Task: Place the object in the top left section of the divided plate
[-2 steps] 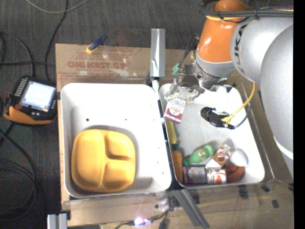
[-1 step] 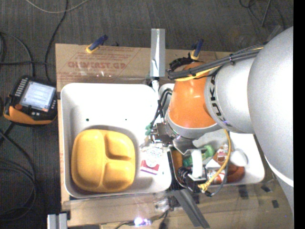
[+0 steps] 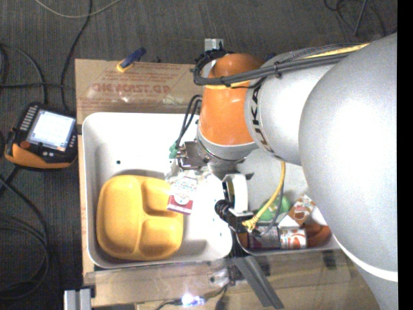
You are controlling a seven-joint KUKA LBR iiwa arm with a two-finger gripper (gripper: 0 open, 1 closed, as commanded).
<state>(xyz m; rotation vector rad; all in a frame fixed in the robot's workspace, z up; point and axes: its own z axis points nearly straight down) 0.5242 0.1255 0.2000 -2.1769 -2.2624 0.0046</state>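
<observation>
A yellow divided plate [image 3: 132, 218] lies in the lower left of the left bin [image 3: 122, 134], with one large section and two smaller ones. My gripper [image 3: 183, 175] hangs just off the plate's upper right corner, under the orange wrist band. A small white and red packet [image 3: 181, 197] sticks out from between its fingers, and the packet's lower end overlaps the plate's right rim. The gripper is shut on the packet.
The right bin [image 3: 284, 249] holds a can [image 3: 293, 239], a green item [image 3: 276, 206] and a brown item [image 3: 316, 228], mostly hidden by the arm. A teach pendant [image 3: 42, 136] lies left of the bench. Cardboard [image 3: 129, 89] with a blue and yellow tool [image 3: 131, 59] sits behind the bins.
</observation>
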